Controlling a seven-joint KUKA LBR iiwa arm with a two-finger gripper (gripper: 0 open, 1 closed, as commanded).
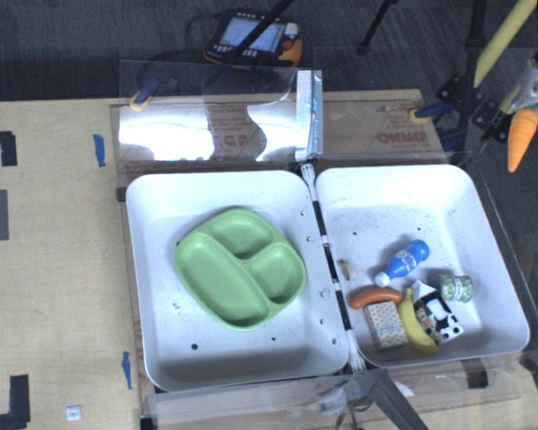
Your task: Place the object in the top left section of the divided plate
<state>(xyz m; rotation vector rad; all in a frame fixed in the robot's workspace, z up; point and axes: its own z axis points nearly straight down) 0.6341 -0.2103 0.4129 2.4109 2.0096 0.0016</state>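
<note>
The banana (413,326) partly hides the black-and-white toy (439,318); its kind is unclear.

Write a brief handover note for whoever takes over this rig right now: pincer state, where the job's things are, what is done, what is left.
Pincer: high at the upper right, beyond the bins, holding an orange carrot-like object.
Divided plate: green, in the left bin; nothing lies in its sections.
Right bin: blue bottle, sausage, banana and other small items.
Done: the object is picked up.
Left: carry it over and place it in the plate's top left section.
</note>
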